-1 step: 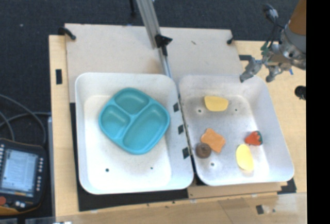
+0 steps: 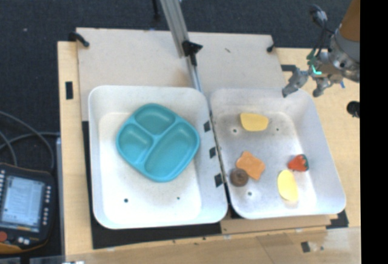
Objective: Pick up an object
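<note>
Hovering arm: the gripper (image 2: 306,82) is above the upper right corner of the right bin (image 2: 324,135), at the rim, with nothing between its fingers.
Hand state: the two fingers stand apart, one to the left and one to the right, so I read the hand as spread and not holding anything.
Right bin contents: a yellow piece (image 2: 253,121) near the top, an orange wedge (image 2: 251,165) in the middle, a small brown round piece (image 2: 239,177) touching the wedge at its lower left, a red piece (image 2: 297,163) at the right, and a yellow oval piece (image 2: 287,186) just below the red one.
Left bin: the left bin (image 2: 109,196) bears a teal divided plate (image 2: 158,141) with three compartments, well apart from the gripper.
Nearest candidate: the yellow piece at the top lies nearest to the gripper and is free on all sides, so I think it is the easiest one to take.
Handling: these look like small toy foods, probably light and stiff; the surface may be smooth and a little slippery.
Where to hold: across the narrow width of the yellow piece, at its middle, so it does not turn out of the fingers.
Risk: the brown piece and the orange wedge touch, so a grasp there could push both.
Progress: no object is lifted yet.
</note>
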Controlling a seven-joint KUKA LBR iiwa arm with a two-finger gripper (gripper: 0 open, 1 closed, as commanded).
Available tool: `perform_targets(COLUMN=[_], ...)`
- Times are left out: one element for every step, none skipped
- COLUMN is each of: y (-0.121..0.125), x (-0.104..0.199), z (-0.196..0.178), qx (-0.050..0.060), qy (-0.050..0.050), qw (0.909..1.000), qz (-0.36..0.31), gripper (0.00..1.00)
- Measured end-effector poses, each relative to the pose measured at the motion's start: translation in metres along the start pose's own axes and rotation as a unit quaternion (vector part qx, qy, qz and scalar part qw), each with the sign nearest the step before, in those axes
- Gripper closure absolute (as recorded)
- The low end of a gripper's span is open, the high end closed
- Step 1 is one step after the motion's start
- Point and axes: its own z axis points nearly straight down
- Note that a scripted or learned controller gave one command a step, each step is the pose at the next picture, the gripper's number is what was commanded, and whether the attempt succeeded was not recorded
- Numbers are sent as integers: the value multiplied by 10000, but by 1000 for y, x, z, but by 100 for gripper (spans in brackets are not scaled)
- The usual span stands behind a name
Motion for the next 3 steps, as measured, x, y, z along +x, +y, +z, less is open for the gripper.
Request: perform_targets(y=[-5, -14, -14], x=[4, -3, -4], z=[61, 118, 144], qx=[24, 27, 10], qy=[12, 10, 7], qw=[10000, 10000, 10000], qz=[17, 24, 22], gripper=[0, 0, 0])
